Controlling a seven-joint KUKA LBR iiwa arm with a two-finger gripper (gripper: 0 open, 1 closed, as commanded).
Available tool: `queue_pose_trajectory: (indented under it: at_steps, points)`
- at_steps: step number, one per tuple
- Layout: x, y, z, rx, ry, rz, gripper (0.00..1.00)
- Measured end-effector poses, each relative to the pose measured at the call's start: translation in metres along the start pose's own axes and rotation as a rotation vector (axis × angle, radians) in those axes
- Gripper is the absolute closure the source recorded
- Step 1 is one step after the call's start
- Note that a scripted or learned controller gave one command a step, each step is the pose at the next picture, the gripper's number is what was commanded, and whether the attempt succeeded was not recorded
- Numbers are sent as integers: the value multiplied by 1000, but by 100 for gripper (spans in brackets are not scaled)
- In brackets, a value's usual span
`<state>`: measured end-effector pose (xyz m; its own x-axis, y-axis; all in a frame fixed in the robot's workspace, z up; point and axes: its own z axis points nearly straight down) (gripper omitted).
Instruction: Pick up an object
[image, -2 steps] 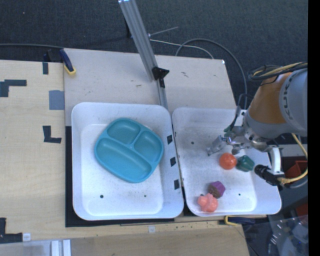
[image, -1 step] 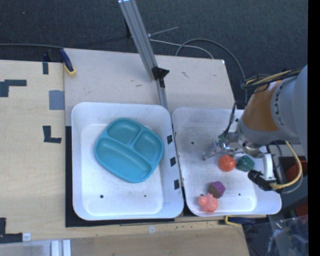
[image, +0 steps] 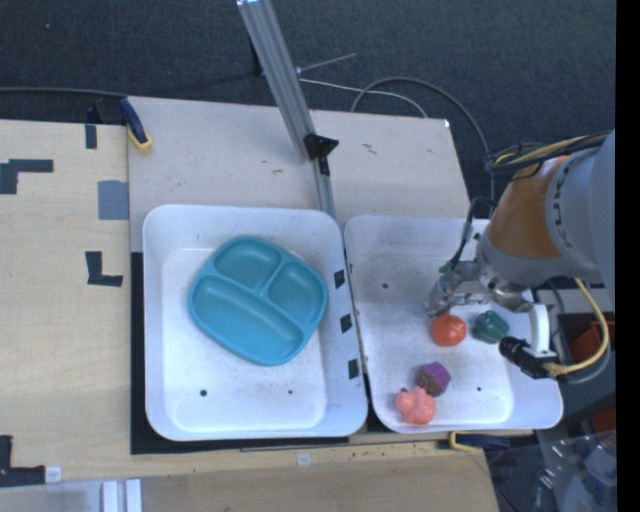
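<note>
Counter (image: 230, 160), pale wood, carries two shallow white bins side by side.

Left bin (image: 160, 330): one blue divided plate (image: 258, 298), three compartments, lying flat and a little toward the bin's far half.

Right bin (image: 385, 260): four small objects, all in the near right part.
- Orange-red ball (image: 448, 329), roughly mid-bin on the right side.
- Dark green object (image: 490, 325) just beside the ball, on its right; shape too small to make out.
- Purple object (image: 433, 378) nearer the front edge.
- Pink object (image: 415, 405) touching or almost touching the purple one, close to the bin's front wall.

Arm (image: 560, 220), grey with orange band, enters from the right and bends down over the right bin. Tool (image: 455, 297) sits low in the bin, directly above the orange-red ball in this view, its tip just at the ball's far edge. Whether the tool is open or closed cannot be told from this angle; nothing is visibly caught in it. Contact with the ball cannot be confirmed either.

A slanted metal pole (image: 285, 80) crosses the far side of the counter, ending at the gap between the bins.
</note>
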<state>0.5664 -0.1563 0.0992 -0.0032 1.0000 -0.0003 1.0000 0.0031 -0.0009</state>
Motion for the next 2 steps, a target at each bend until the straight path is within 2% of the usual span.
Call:
queue_pose_trajectory:
  at_steps: [2]
  points:
    - [4,10,-110,-5,-1,1,100]
